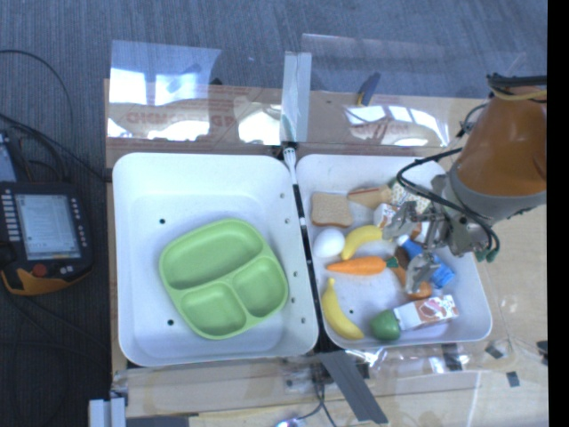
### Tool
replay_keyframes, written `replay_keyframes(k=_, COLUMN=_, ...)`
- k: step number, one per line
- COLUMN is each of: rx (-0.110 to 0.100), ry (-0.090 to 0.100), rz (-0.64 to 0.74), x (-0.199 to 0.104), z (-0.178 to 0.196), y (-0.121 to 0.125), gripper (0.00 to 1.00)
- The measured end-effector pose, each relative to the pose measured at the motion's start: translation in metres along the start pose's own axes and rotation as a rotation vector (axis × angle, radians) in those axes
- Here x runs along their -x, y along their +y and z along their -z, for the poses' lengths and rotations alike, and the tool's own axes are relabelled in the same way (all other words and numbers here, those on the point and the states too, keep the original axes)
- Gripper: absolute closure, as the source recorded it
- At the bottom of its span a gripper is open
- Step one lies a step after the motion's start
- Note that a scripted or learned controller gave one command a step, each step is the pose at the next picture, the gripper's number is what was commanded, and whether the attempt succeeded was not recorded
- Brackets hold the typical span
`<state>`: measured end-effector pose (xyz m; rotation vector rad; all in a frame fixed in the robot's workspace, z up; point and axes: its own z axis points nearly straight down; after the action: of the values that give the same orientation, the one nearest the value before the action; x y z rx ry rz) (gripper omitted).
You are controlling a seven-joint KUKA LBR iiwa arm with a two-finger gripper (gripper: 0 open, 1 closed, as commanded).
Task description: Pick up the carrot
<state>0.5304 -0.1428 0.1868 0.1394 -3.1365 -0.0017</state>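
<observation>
one orange carrot (357, 266) is lying on its side near the middle of the right-hand white bin (480, 327), pointing left to right. it is looking like a light, stiff toy with a smooth, likely slippery skin, so a pinch across its thick middle is seeming the safest hold. a white egg (330, 241) and a yellow banana (362, 237) are crowding it just above, a second banana (340, 310) is curving just below, with a lime (385, 326) beyond. the gripper (425, 269) is hanging just right of the carrot among small clutter; whether its claw is wide or narrow cannot be told. a green divided plate (224, 277) is sitting in the left bin (142, 194).
</observation>
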Motion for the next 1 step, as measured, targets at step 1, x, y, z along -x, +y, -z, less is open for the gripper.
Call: replay_keyframes(k=1, rx=-0.002, ry=-0.012, rz=-0.387, x=-0.0027, z=-0.0964, y=0.0449, gripper=0.0)
